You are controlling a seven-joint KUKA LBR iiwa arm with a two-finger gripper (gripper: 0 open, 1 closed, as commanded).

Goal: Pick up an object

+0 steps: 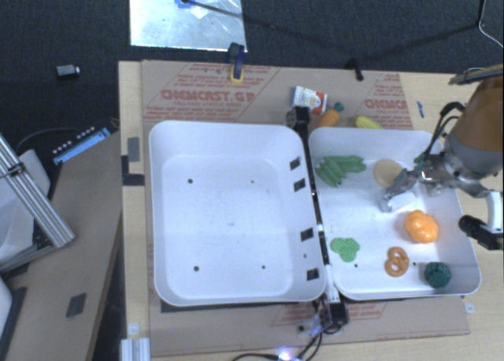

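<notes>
Along the right bin's [472, 277] front edge lie a dark green ball [438, 273], a pretzel [397, 261] and a small green piece [344, 247], with an orange fruit [421, 226] just behind. The tool [391, 195] hangs mid-bin beside a round tan disc [387, 170]; whether it is apart or together I cannot tell. The risk, I judge: that flat, pale disc could slip, or the tool could nudge the round fruit aside.
</notes>
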